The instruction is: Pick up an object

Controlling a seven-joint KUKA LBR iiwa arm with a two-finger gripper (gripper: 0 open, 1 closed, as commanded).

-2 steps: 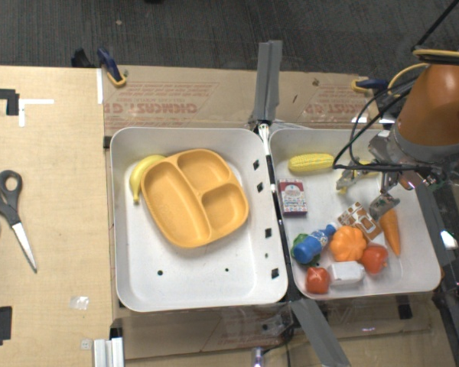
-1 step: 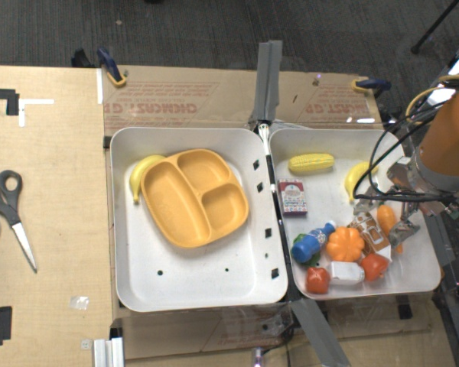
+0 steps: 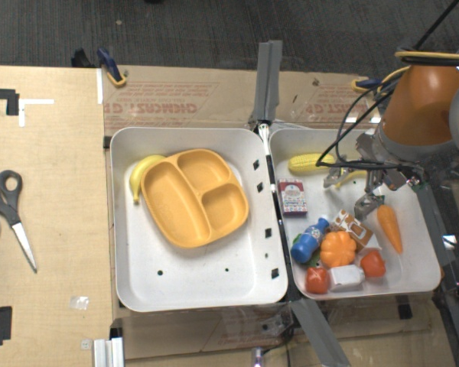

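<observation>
My gripper (image 3: 350,193) hangs over the right bin (image 3: 424,277), under the orange-banded wrist (image 3: 417,105). Its fingers look spread apart and open, with nothing between them. A yellow corn cob (image 3: 306,162) lies just left of it at the bin's back. An orange carrot (image 3: 389,228) lies just to its lower right. Below it sit a brown-and-white packet (image 3: 350,224), an orange pumpkin-like toy (image 3: 337,248), a blue bottle (image 3: 310,239), a red tomato (image 3: 372,263), a second red fruit (image 3: 317,279) and a white block (image 3: 346,277). A small pink box (image 3: 293,198) stands at the bin's left wall.
The left bin (image 3: 138,281) holds a yellow divided plate (image 3: 195,197) with a banana (image 3: 141,174) tucked behind it. Scissors (image 3: 11,212) lie on the wooden bench at far left. Cables (image 3: 352,128) loop off the arm above the right bin's back.
</observation>
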